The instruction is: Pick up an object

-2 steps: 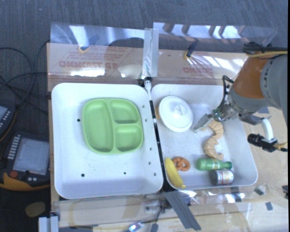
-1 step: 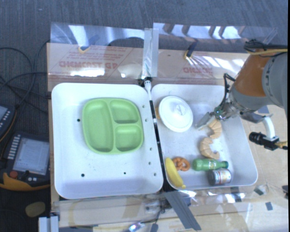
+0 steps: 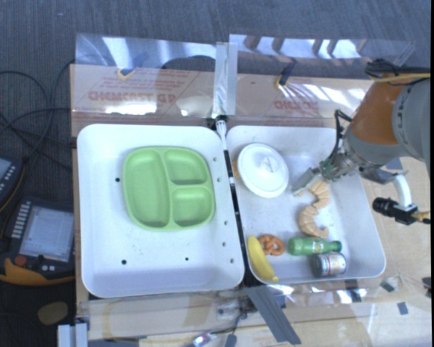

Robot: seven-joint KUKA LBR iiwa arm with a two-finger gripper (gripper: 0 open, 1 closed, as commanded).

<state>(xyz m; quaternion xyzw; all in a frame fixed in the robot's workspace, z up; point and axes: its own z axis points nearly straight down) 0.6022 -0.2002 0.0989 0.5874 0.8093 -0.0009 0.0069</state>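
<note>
Croissant [image 3: 315, 210] long axis up-down, horns leftward; fingers [image 3: 309, 181] touching its top, state unclear.

Two white bins [image 3: 87, 215] side by side. Left bin: one green divided plate [image 3: 168, 187]. Right bin: one white lid [image 3: 263, 169], one croissant [image 3: 315, 210], one pretzel [image 3: 271, 245], one banana [image 3: 259, 259], one green bottle [image 3: 315, 246], one can [image 3: 328, 264]
</note>
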